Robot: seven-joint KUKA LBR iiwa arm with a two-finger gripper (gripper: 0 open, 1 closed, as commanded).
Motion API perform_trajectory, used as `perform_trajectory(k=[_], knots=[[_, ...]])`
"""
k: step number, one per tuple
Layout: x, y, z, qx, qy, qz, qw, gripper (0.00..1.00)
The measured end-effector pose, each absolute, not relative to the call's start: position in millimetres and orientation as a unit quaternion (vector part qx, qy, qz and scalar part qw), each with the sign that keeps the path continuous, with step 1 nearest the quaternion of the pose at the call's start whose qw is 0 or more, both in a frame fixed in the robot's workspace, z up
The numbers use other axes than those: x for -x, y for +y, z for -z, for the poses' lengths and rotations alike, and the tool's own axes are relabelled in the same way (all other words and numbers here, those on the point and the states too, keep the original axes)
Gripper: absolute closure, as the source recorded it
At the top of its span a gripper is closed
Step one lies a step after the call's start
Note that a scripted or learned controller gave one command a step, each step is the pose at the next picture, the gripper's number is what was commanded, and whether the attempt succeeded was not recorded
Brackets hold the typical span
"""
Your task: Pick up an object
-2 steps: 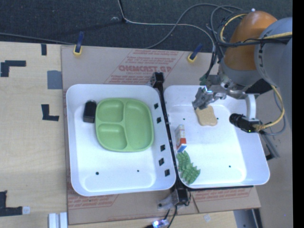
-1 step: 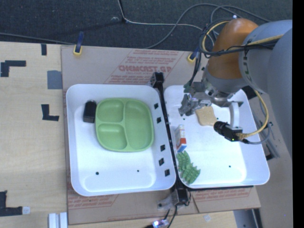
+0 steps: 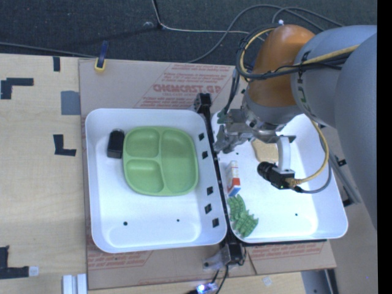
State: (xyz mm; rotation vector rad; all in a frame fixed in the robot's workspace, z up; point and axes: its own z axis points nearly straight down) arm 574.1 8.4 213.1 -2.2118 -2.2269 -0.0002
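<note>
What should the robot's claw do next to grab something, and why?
Probably lower a little toward the small tube. The gripper hangs over the right bin near its left wall, and nothing shows between its fingers. The tube lies just below it in the view, closer than the green leafy thing. The green plate and black block lie in the left bin.

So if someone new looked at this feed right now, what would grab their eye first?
Probably the pale green three-compartment plastic plate filling the middle of the left white bin, with a small black block at its left edge. Next, the big grey arm with its orange band over the right white bin, where a green leafy toy lies near the front left corner.
</note>
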Motion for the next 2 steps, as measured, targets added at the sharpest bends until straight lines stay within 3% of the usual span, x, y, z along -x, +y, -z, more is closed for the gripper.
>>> perform_trajectory(k=[2], knots=[[-546.0, 101, -230, 0.705, -0.71, -0.0005, 0.001, 1.0]])
